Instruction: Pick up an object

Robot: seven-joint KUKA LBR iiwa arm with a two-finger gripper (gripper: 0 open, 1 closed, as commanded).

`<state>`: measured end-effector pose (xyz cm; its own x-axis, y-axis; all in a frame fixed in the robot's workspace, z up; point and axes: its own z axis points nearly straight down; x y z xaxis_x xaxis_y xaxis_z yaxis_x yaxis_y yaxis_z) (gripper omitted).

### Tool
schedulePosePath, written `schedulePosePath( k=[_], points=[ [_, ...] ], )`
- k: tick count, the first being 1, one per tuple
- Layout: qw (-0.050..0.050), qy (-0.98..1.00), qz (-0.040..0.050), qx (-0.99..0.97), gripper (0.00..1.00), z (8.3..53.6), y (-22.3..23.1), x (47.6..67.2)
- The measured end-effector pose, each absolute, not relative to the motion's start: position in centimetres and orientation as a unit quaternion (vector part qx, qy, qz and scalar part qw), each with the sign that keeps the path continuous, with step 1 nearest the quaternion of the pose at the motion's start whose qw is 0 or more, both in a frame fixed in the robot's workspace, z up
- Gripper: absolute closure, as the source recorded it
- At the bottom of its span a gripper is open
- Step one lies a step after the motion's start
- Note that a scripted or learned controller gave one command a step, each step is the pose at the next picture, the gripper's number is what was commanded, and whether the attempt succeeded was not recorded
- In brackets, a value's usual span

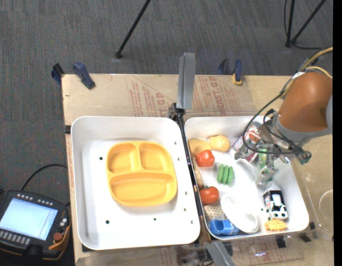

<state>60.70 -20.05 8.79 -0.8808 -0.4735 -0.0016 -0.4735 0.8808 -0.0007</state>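
Observation:
My gripper hangs low over the right side of the right bin, below the arm's orange band. Right beside it on the left lies a red and white packet; I cannot tell whether they touch. A black and white carton stands just in front of the gripper. Green pea pods lie to its left. Further left are a red pepper, a red tomato, a tan potato and a yellow corn piece.
A white dish, a blue object and a yellow snack lie at the right bin's front. The left bin holds a yellow divided tray. A grey post stands behind the wall between the bins.

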Motion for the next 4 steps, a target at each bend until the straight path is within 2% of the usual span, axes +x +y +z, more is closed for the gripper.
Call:
schedulePosePath(
  k=[1, 2, 3, 4],
  points=[
    [0.000, 0.989, 0.0014, -0.146, 0.00, 8.8, -14.8, 62.8],
    [0.003, 0.990, -0.0010, -0.142, 0.00, 9.0, -9.6, 59.6],
    [0.001, 0.975, 0.0002, -0.221, 0.00, 8.8, -16.7, 58.6],
    [0.002, 0.984, 0.0009, -0.180, 0.00, 8.8, -14.2, 59.7]
  ],
)
